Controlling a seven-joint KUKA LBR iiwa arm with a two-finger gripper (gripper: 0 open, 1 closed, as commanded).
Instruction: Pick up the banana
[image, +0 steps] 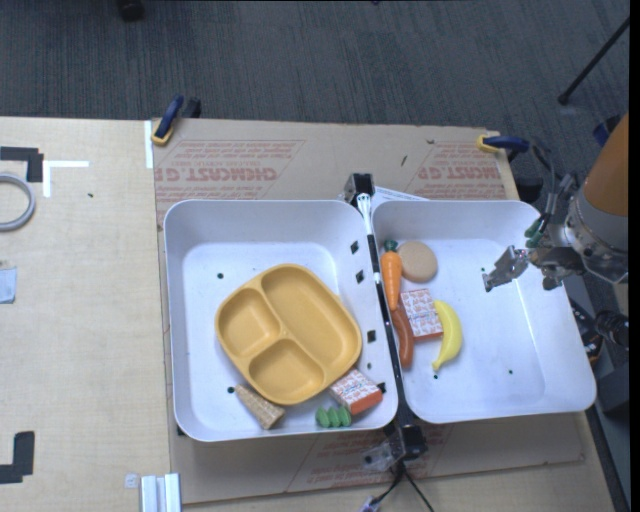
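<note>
Banana (447, 337): right bin (545, 385), left half, beside snack packet (421, 313); light, smooth toy; grasp mid-curve.
Gripper (503, 268): above right edge; opening unclear.

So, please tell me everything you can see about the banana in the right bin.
The banana is small, yellow and smooth, probably a plastic toy. It is curved and lies flat on the floor of the right bin, running from upper left to lower right-of-centre, with a darker tip at its lower end. Its upper end touches, or nearly touches, the red and white box on its left. The gripper is apart from it, up and to the right.
</note>
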